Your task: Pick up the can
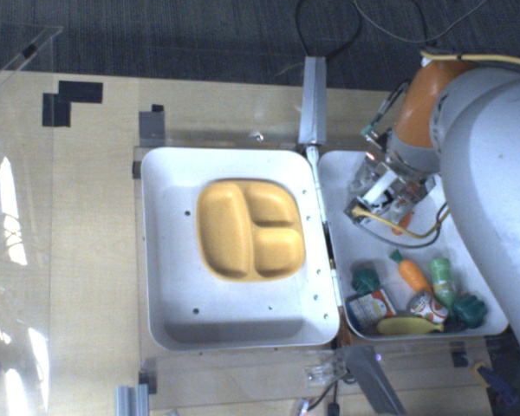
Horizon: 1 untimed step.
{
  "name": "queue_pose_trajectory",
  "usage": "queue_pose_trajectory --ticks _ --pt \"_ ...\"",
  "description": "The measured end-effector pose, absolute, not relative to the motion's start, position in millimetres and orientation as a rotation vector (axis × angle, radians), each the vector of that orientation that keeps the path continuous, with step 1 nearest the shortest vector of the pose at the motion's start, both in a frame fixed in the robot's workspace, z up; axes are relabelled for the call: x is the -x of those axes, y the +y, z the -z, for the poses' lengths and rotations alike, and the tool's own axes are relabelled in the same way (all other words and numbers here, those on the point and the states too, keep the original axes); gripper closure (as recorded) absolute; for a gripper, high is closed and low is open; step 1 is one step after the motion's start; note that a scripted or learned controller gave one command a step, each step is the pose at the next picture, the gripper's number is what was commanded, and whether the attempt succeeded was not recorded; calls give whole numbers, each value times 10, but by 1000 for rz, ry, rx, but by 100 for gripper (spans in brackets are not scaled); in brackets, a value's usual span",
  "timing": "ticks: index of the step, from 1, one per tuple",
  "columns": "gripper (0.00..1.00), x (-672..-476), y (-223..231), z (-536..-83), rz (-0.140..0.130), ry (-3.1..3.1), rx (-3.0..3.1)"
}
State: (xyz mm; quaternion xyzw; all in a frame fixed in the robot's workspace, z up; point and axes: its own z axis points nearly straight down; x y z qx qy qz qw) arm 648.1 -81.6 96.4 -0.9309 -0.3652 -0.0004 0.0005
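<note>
1. The gripper (374, 199) is hovering over the right bin's (334, 173) far end; whether it is clasping anything, I cannot tell.
2. The can (426, 304) is lying at the near end among toys, awaiting pickup.

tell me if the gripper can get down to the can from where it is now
Probably yes, but it is tight. The gripper hangs over the upper part of the right bin, and the can lies at the near end with nothing over it. The carrot, green bottle and banana crowd round it.
</note>
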Motion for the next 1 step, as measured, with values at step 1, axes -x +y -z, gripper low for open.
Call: queue_pose_trajectory --ticks 1 --pt "100 -6493 -797 -1074 5 -1154 2920"
